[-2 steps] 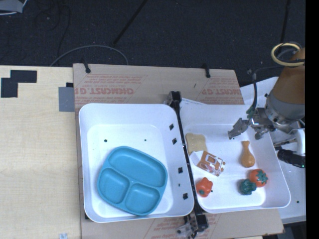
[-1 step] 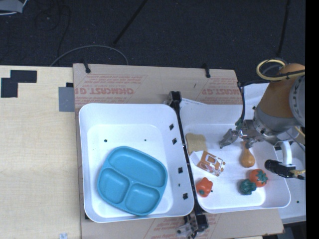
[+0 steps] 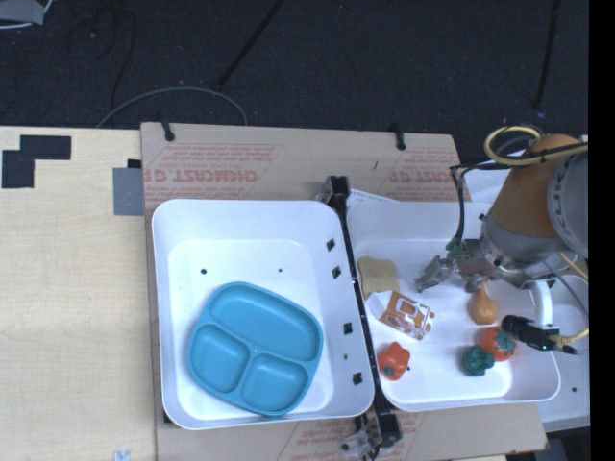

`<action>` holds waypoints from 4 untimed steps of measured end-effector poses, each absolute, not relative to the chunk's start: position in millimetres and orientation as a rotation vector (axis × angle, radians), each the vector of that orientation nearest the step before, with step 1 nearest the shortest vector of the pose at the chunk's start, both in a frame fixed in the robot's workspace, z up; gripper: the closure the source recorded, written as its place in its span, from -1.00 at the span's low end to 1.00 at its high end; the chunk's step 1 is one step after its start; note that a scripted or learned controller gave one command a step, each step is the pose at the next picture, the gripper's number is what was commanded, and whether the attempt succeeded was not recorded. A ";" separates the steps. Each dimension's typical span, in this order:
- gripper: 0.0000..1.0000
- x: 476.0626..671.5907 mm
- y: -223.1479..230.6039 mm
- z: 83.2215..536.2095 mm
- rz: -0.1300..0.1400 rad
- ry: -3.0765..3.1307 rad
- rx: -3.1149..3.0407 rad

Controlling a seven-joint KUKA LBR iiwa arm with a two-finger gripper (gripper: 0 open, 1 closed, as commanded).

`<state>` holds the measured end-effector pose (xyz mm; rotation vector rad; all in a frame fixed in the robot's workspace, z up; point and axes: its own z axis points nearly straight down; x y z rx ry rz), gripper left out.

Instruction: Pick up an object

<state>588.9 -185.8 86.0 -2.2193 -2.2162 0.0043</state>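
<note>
We see the tool (image 3: 434, 275) low over the right bin (image 3: 423, 221), its fingers spread wide and holding nothing, near a tan block (image 3: 377, 276). A clear packet (image 3: 406, 315), red pepper (image 3: 392, 360), orange piece (image 3: 482, 307) and teal toy (image 3: 475, 360) lie nearby. A blue divided tray (image 3: 254, 348) occupies the left bin (image 3: 240, 224).

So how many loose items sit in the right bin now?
5: tan block at left, clear packet mid-bin, red pepper in front, teal piece beside tomato. The arm may hide more.
</note>
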 end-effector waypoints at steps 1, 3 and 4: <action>1.00 589.5 -186.6 97.6 0.003 -2.215 -2.222; 1.00 599.9 -186.7 221.3 -0.004 -2.227 -2.221; 1.00 599.6 -183.9 264.7 -0.003 -2.227 -2.220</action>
